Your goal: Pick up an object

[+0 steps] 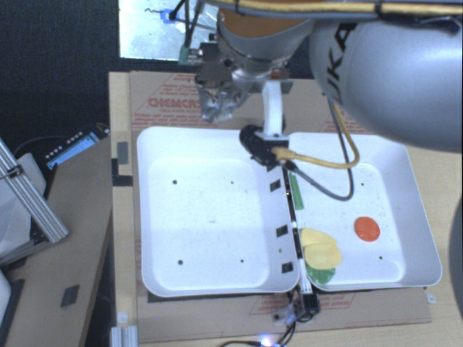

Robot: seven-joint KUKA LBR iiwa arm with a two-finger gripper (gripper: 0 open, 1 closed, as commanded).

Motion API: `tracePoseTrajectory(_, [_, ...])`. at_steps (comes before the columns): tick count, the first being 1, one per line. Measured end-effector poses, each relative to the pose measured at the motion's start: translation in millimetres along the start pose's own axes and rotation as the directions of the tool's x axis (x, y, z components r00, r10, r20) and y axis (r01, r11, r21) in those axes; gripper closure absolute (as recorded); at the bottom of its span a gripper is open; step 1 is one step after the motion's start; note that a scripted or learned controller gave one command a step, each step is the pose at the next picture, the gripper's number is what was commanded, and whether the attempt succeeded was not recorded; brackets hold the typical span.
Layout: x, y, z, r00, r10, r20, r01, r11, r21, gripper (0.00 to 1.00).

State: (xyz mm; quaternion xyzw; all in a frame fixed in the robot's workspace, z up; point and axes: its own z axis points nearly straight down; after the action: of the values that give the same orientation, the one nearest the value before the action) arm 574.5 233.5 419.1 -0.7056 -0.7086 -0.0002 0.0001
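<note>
Arm: we see the grey arm (383,56) with its orange band (268,2) coming in from the upper right, high over the back of the desk (79,215).
Gripper: the gripper (217,103) hangs above the cardboard sheet (163,100), just behind the far rim of the left bin (210,215).
Fingers: too blurred for us to tell whether they are apart or together; we see nothing between them.
Objects: an orange disc (367,229) lies in the right bin (391,194), toward its near right part. Two yellow pieces (320,248) overlap at the near left corner of that bin, on top of a green piece (320,275).
Spacing: the disc sits apart from the yellow pieces, and all of these are well apart from the gripper.
Cables: a yellow cable (325,163) and a grey cable (325,188) loop over the right bin's far left part.
</note>
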Motion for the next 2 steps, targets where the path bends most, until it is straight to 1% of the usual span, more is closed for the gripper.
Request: tracePoseTrajectory(2, [0, -26, -5, 1.000, 0.000, 0.000, 0.000, 1.000, -0.001, 1.00])
